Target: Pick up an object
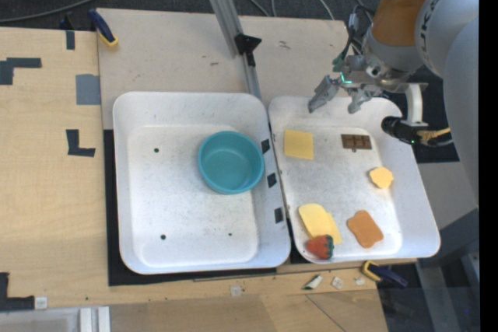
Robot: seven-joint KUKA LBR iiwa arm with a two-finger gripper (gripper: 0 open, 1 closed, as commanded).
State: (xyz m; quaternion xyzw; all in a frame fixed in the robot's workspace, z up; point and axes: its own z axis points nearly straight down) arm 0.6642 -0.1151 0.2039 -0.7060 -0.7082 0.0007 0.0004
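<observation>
The shallow white right bin (412, 233) holds a pale yellow square slab (299, 145), a small brown chocolate-like bar (356, 141), a little yellow chunk (380, 177), an orange-brown toast-shaped piece (364, 228), a yellow block (317, 219) and a red strawberry-like item (320, 246), partly tucked under that block. The two-finger gripper (339, 97) hangs spread apart and empty over the bin's far rim, just beyond the brown bar. A round teal bowl (229, 161) sits in the neighbouring bin (140, 167).

Two white bins sit side by side: the left bin (140, 167) and the right bin (412, 221). One teal bowl (230, 161) lies in the left. The right holds six small pieces: yellow square (299, 145) at ten o'clock, brown bar (356, 141) at one, yellow chunk (380, 178) at three, orange slice (364, 228) at five, yellow slab (317, 220) and red piece (320, 246) at seven.
</observation>
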